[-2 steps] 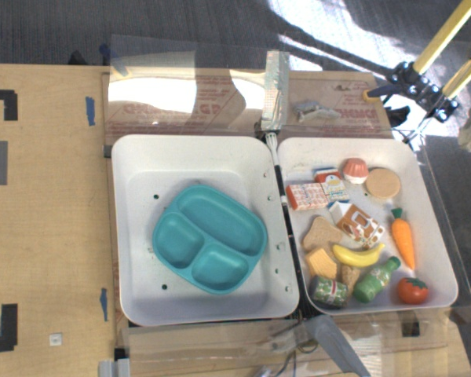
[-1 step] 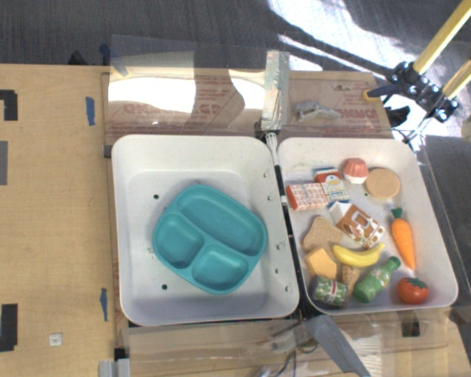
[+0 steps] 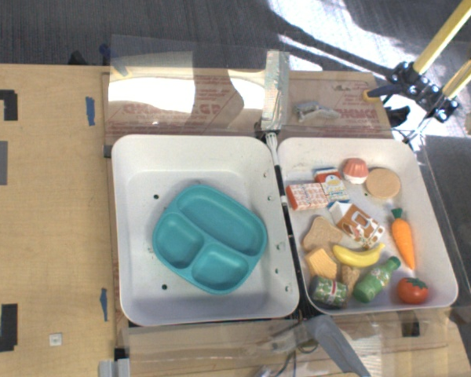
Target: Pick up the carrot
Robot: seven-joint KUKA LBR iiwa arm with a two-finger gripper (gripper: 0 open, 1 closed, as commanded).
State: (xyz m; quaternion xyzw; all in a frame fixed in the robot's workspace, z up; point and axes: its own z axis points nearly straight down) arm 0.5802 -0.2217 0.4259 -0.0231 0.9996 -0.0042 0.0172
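The carrot [image 3: 403, 240] is orange with a small green top. It lies flat near the right wall of the right bin [image 3: 439, 234], lengthwise front to back, with its green end toward the back. A yellow banana [image 3: 358, 255] lies just left of it, and a red tomato [image 3: 413, 290] sits just in front of its tip. Nothing covers the carrot.
The right bin also holds a green bottle [image 3: 375, 280], a tan round bun [image 3: 383, 184], crackers and small boxes [image 3: 308, 195]. The left bin [image 3: 133, 171] holds a teal divided plate [image 3: 209, 237]. Yellow rods with black clamps [image 3: 424, 85] stand at the back right.
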